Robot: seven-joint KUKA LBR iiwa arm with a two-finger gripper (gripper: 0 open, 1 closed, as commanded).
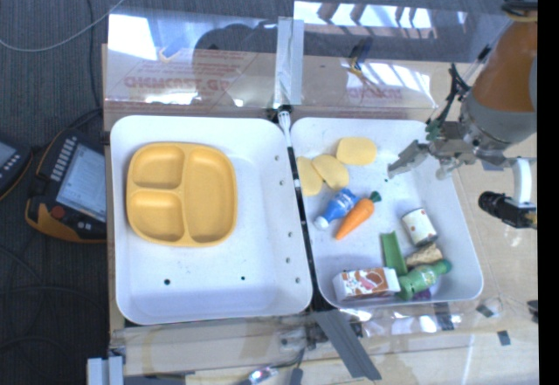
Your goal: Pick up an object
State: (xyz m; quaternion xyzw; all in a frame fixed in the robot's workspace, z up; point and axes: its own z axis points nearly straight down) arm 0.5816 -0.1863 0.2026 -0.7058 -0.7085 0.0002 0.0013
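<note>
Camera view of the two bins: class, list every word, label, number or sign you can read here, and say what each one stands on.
No text reads clearly.
Clear panel behind the left bin: faint reddish lettering, too blurred to read.
Small carton: printed pack, too small to read.
Small can: label, unreadable.
Handheld pendant on the floor: lit screen, unreadable.

Right bin (pixel 454 226) holds yellow chips (pixel 356 150) near its far edge, a blue bottle (pixel 335 208) touching an orange carrot (pixel 355 216) mid-bin, and a juice carton (pixel 367 284) at its near edge.

Yellow tray (pixel 182 194) (left bin (pixel 210 292))
</note>
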